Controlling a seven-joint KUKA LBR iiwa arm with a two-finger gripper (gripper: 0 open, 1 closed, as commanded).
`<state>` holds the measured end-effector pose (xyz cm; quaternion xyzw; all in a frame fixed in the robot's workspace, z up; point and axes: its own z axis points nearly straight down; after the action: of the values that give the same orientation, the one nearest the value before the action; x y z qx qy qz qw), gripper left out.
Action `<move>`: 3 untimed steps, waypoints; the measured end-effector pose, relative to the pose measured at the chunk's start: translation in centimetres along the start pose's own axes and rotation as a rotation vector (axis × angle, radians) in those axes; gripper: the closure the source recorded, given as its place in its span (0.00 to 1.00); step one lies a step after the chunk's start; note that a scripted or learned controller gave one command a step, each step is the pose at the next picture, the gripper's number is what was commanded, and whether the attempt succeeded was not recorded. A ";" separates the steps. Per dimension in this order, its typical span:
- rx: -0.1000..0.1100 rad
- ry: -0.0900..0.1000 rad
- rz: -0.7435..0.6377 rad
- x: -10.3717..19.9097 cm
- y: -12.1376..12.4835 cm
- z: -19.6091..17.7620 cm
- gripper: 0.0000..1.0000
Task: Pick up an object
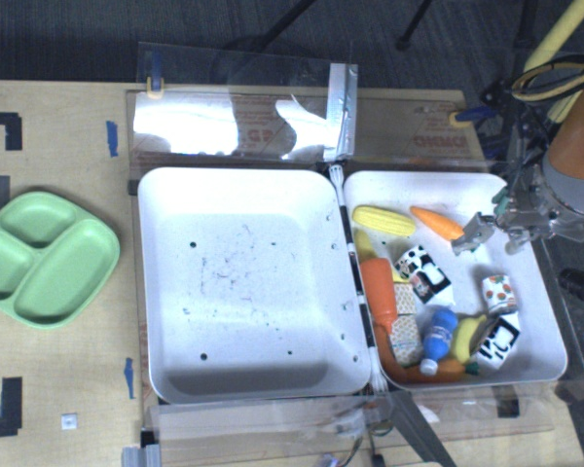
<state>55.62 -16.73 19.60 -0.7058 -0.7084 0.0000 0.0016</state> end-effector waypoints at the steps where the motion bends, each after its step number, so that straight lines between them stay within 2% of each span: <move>1: -0.002 -0.001 0.043 -0.6 4.7 9.2 0.00; 2: 0.005 -0.005 -0.104 2.1 10.1 11.1 0.00; 3: -0.002 -0.001 0.056 6.7 10.0 11.0 0.00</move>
<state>65.60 -9.93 8.59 -0.7253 -0.6884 -0.0003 0.0002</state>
